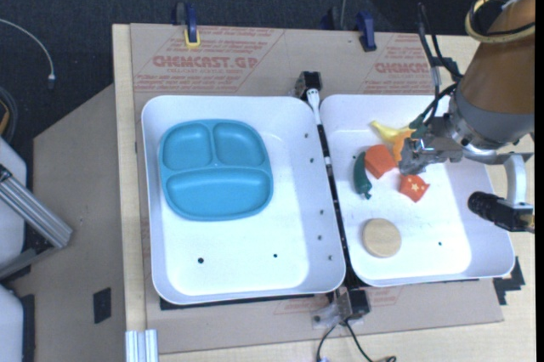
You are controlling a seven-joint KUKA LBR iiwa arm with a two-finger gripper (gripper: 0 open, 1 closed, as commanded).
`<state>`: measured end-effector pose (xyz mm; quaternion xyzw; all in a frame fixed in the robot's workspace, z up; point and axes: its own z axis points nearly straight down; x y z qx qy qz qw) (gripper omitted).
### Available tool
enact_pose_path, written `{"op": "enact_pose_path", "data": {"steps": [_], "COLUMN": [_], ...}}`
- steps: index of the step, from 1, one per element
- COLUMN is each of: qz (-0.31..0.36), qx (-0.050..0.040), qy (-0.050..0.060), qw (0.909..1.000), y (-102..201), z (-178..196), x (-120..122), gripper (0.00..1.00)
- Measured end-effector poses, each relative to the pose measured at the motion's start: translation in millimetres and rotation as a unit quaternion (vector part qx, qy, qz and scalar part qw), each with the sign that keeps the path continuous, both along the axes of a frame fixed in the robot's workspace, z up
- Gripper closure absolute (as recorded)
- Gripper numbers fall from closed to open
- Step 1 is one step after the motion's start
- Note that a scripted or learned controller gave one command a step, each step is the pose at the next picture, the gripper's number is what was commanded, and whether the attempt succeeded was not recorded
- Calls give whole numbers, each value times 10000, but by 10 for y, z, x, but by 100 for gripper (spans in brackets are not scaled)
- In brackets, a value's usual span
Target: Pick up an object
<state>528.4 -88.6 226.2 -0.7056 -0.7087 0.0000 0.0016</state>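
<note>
The right bin (450, 263) holds several small objects: a yellow piece (387, 131), an orange block (380, 161), a dark green piece (362, 177), a red piece (414, 188) and a round tan disc (382, 237). My gripper (416, 155) hangs low over the bin, just right of the orange block and directly above the red piece. The wrist hides how its tips stand. Nothing is visibly held.
The left bin (255, 258) carries a blue divided plate (217, 168). A black divider (327, 182) runs between the bins. The arm's body (501, 80) covers the right bin's far right corner. Blue clamps (190, 22) sit on the bench's back edge.
</note>
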Motion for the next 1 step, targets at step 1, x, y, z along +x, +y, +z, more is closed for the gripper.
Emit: {"op": "enact_pose_path", "data": {"steps": [1], "qz": [3], "qx": [-1], "qy": [4], "qw": [10000], "y": [496], "z": [-68], "x": [-96], "gripper": [100]}}
